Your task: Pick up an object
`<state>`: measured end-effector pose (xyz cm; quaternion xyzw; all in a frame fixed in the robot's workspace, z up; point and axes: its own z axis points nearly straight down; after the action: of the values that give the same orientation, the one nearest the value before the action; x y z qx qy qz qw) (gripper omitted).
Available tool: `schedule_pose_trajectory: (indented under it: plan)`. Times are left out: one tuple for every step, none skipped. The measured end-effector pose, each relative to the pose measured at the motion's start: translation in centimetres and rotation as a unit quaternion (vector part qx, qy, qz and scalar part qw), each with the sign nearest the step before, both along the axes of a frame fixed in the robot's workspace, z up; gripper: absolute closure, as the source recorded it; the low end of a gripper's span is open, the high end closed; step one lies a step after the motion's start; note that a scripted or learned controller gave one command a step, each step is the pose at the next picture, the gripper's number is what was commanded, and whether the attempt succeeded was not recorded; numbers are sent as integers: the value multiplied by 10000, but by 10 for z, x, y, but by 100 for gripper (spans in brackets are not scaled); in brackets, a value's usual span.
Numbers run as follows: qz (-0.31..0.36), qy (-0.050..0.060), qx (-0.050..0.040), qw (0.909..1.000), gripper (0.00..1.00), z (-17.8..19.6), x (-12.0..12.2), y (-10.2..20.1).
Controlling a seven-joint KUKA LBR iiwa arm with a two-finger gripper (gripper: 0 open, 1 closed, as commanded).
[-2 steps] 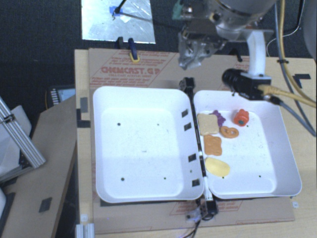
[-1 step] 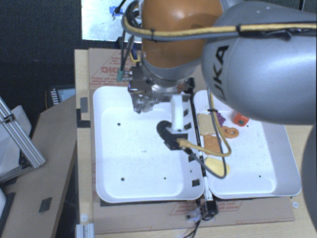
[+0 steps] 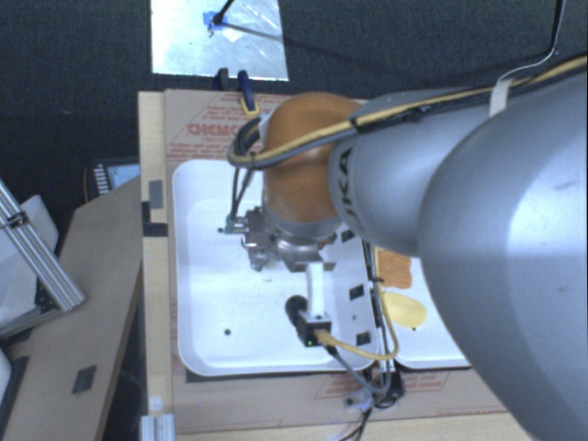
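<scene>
Holding gripper (image 3: 269, 244) low over left bin (image 3: 197, 246), probably for straight-down reach. Cannot tell how far open, nor whether anything held. Candidate picks right of left bin: yellow piece (image 3: 405, 310), orange piece (image 3: 393, 266) farther back, both part-hidden by arm (image 3: 478, 200). Long axis, heading: cannot tell.

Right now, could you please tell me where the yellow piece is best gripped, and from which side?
The yellow piece seems to lie flat in the bin, so probably come straight down and grip across its view-right end: that end is free, while a cable crosses its other edge.
</scene>
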<state>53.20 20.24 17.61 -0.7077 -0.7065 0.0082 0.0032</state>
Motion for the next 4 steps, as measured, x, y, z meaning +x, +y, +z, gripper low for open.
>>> schedule_pose_trajectory:
  plan:
    - [-8,-59,30,10000,100,18,-47,-56]
    - [-4,-54,21,10000,100,-56,-17,-78]
    - [45,-118,57,9999,100,21,-8,-36]
    - [-64,-95,3,9999,100,19,3,-234]
